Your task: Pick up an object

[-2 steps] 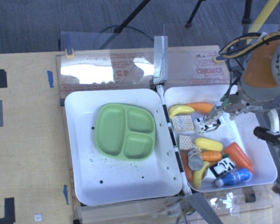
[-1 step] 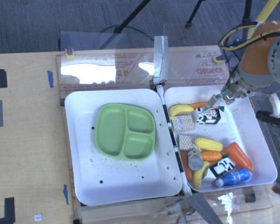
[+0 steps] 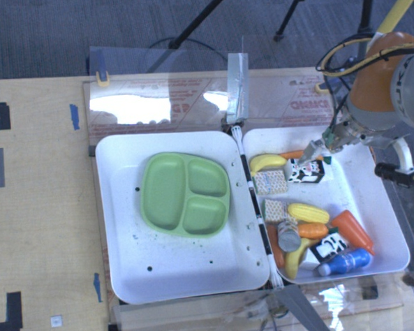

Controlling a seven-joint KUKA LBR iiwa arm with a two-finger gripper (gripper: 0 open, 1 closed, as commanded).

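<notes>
Pale wooden bench top (image 3: 42, 206) carries two shallow white bins side by side, with a dark floor and tripod legs visible beyond its far edge. One bin, the left bin (image 3: 129, 271), holds a single green divided plate (image 3: 184, 194) with three compartments, lying flat near the bin's middle. All the loose objects lie in the right bin (image 3: 390, 244): two yellow bananas, one (image 3: 266, 162) at the far left corner with its long axis running roughly left to right, the other (image 3: 295, 255) near the front, tilted; one yellow corn cob (image 3: 308, 212) lying crosswise, pointing slightly down to the right; two checkered sponge-like blocks (image 3: 270, 183), one just behind the other; two black-and-white patterned items, one (image 3: 310, 171) near the back and one (image 3: 331, 245) near the front; one blue bottle (image 3: 346, 262) on its side along the front wall, its long axis left to right; one large orange carrot (image 3: 353, 229) slanting down toward the right; a smaller orange piece (image 3: 311, 230) beside the corn; and a grey round can (image 3: 289, 239). From the right, the grey arm with its orange band (image 3: 384, 80) reaches over the back of the right bin, and the gripper (image 3: 317, 152) hangs just above the rear patterned item and a thin orange piece (image 3: 292, 155). Whether the claw is open or closed cannot be told, nor whether it grips anything.
</notes>
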